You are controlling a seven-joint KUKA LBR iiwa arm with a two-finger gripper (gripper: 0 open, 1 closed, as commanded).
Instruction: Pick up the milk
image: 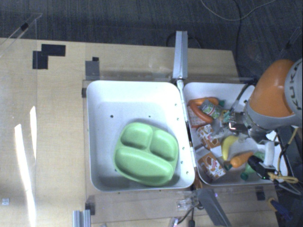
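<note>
A: Where is the milk?

B: I take it for the small brown-and-white carton (205,135) in the right bin (214,90), centre right of the frame, just beside the bin's left wall. A second carton (211,166) of the same look lies below it, near the bottom edge.

A: And the gripper (229,123)?

B: Low over the right bin, to the right of the upper carton, under the arm's orange band (271,93). Whether the fingers are spread or pressed together, I cannot tell.

A: What lies nearby?

B: A banana (227,146), a carrot (242,159), and a green tray (147,153) in the left bin (132,91) on the surface (47,126).
</note>
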